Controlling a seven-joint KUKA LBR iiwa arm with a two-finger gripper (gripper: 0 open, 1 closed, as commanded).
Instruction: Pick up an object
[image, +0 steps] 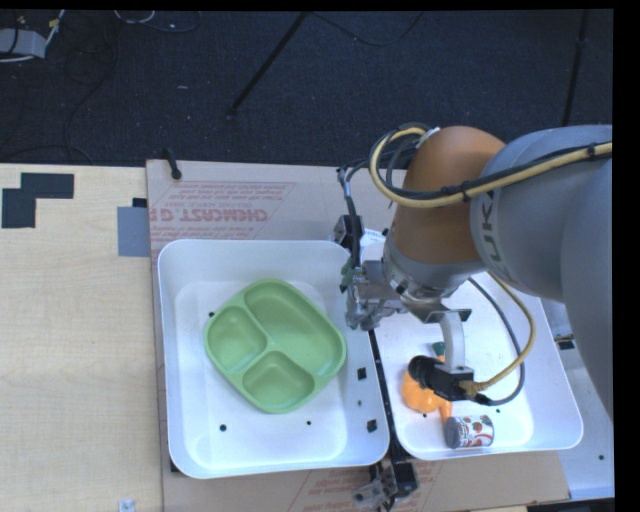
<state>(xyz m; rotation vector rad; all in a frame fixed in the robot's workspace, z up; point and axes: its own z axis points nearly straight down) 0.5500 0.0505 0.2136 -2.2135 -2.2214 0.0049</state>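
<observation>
Green moulded plastic plate (275, 343) with 3 compartments lies in the left white bin (190, 280): light, stiff, slick, best pinched at its raised rim. Whether the two-finger gripper (362, 305), near the bins' divide, is spread, I cannot tell.

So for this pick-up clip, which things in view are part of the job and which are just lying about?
Part of the job:
- gripper, low over the divide between the two bins
- green divided plate in the left bin
- orange object in the right bin
- small can lying on its side in the right bin

Just lying about:
- cardboard sheet under the bins
- wooden bench
</observation>
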